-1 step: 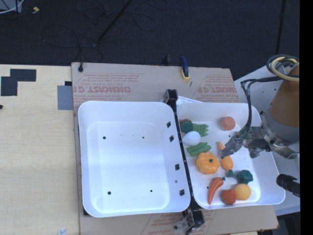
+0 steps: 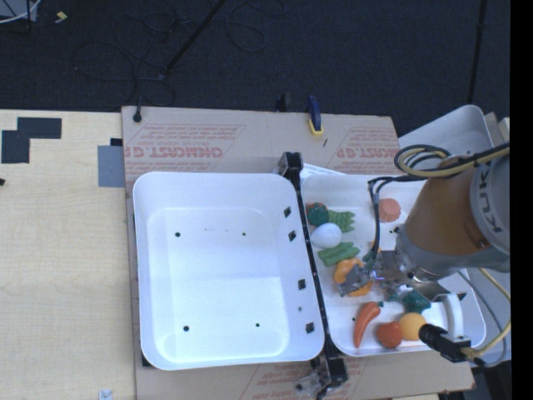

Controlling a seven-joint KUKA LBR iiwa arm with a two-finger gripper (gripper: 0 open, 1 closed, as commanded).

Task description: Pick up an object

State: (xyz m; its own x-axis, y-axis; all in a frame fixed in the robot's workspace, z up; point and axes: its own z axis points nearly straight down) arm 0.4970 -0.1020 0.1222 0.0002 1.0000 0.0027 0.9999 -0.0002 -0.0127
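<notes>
From above, the right shallow white bin (image 2: 343, 344) holds a white ball (image 2: 326, 235), green toy pieces (image 2: 339, 253), an orange carrot-shaped toy (image 2: 363, 322), a yellow ball (image 2: 411, 326) and a red round toy (image 2: 388, 334). The left shallow white bin (image 2: 166, 190) offers wide room. The gripper (image 2: 372, 273) sits low among the toys mid-bin; its grip cannot be judged.

Robot lab, KUKA arm (image 2: 454, 215), 2 bins (image 2: 158, 215), cables (image 2: 250, 19)
</notes>
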